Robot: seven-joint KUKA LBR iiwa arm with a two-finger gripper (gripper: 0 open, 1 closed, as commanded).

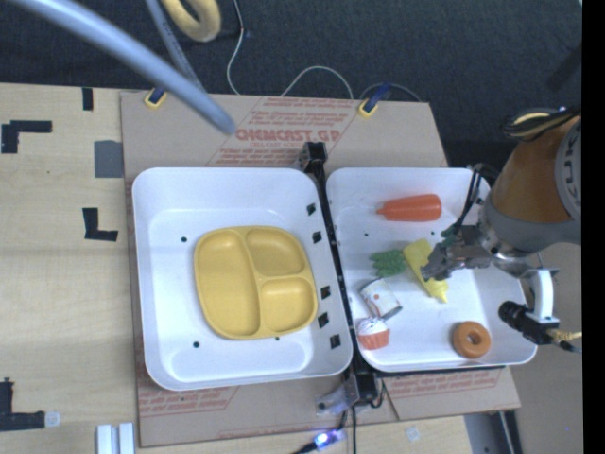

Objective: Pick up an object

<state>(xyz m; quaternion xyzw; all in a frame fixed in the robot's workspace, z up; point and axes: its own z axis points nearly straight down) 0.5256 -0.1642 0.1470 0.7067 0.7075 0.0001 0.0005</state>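
Observation:
The right bin (416, 353) holds an orange carrot (409, 208) at the back, a yellow corn piece with green leaves (408, 263) in the middle, a white and orange cupcake-like toy (375, 318) near the front left, and a brown doughnut (471, 340) at the front right. My gripper (442, 261) is down in this bin, its dark fingers right at the yellow corn's right side. The arm comes in from the right, with its orange band (529, 183) above the wrist.
The left bin (161, 253) holds a yellow divided plate (255, 282). A black divider with clips (326, 253) runs between the bins. Both bins rest on a cardboard sheet (274, 130). A grey tube (113, 36) crosses the upper left.

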